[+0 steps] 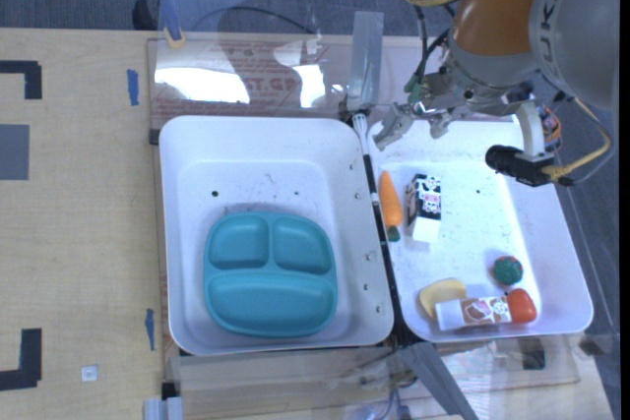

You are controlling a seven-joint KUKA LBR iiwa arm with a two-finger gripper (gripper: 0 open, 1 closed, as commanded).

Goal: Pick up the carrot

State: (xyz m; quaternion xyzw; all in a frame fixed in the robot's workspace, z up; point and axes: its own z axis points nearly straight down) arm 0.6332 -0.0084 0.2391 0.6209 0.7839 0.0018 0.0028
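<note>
The carrot (391, 202) lies against the left wall of the right bin (551, 241), just beside the milk carton (426, 204). The gripper (394, 126) hangs above it, fingers apart and empty — approach stage; next, a descent squarely over the carrot.

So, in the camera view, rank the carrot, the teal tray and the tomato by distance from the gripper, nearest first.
1. Carrot: below the gripper, by the right bin's left wall.
2. Tomato: at the right bin's front right corner.
3. Teal tray: in the left bin's front half.

The tomato and the tray's near corner are fairly close to call.
</note>
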